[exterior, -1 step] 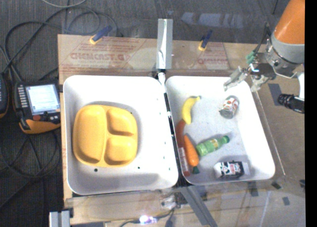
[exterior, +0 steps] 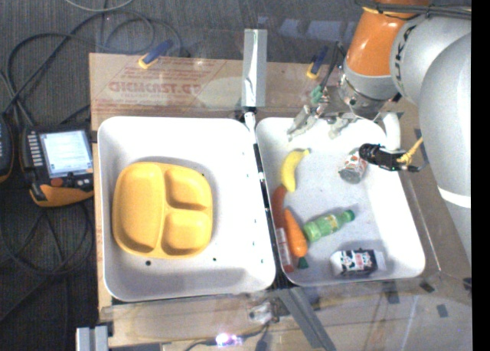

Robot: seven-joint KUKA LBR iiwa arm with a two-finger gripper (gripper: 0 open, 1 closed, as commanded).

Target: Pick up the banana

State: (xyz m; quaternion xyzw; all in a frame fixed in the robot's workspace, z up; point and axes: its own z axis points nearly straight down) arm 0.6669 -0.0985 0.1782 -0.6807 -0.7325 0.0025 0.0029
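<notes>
The banana (exterior: 292,168) lies untouched in the right bin (exterior: 398,223), near its far left corner, while the gripper (exterior: 318,118) hovers just beyond it with fingers spread and grasping nothing, so descent, grasp and lift all remain.

Right shallow white bin (exterior: 398,219): open floor is left at centre. Small curved yellow banana (exterior: 292,167), at 10 o'clock, is unobstructed from above. Orange carrot (exterior: 295,234) and green plastic bottle (exterior: 328,225) are crowded at 7 o'clock; a small crumpled can (exterior: 352,167) is set at 1 o'clock.
</notes>
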